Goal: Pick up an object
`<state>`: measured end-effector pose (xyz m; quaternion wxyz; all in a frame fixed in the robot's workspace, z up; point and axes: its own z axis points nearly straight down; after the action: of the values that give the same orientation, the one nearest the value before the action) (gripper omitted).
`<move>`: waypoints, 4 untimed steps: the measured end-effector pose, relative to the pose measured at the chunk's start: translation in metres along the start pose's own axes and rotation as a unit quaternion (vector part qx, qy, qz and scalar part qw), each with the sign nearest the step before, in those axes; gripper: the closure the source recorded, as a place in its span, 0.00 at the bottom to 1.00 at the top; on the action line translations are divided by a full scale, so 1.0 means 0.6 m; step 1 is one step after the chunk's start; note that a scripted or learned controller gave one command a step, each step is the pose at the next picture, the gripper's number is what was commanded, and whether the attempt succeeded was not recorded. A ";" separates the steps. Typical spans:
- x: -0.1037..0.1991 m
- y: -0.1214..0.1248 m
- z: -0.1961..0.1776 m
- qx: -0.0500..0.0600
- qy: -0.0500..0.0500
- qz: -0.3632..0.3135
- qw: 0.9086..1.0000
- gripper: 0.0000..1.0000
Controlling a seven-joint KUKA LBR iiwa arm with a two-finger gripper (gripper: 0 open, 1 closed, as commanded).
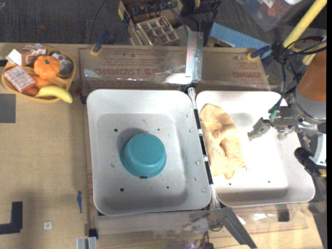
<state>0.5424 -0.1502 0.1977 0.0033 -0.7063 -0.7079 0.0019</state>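
Note:
A teal bowl point(144, 154) sits upside down in the middle of the left bin point(104, 108). A crumpled tan cloth point(223, 139) lies along the left side of the right bin point(270, 185). My gripper point(262, 122) hovers over the right bin's right half, a short way to the right of the cloth and apart from it. Its fingers point(255, 132) are open and nothing is between them. The grey arm with its orange band point(315, 82) comes in from the right edge.
A basket of toy food point(36, 74) with a banana and a pumpkin stands on the bench at the far left. Clear plastic sheeting point(140, 69) lies behind the bins. Boxes and cables crowd the floor beyond.

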 end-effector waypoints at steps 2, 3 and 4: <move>0.089 0.028 0.179 -0.010 -0.002 0.005 1.000 0.00; 0.090 0.030 0.166 -0.011 -0.001 0.006 1.000 1.00; 0.122 0.073 -0.066 -0.002 -0.002 -0.069 0.998 1.00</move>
<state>0.5864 -0.0769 0.2373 0.0009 -0.6560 -0.7548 0.0019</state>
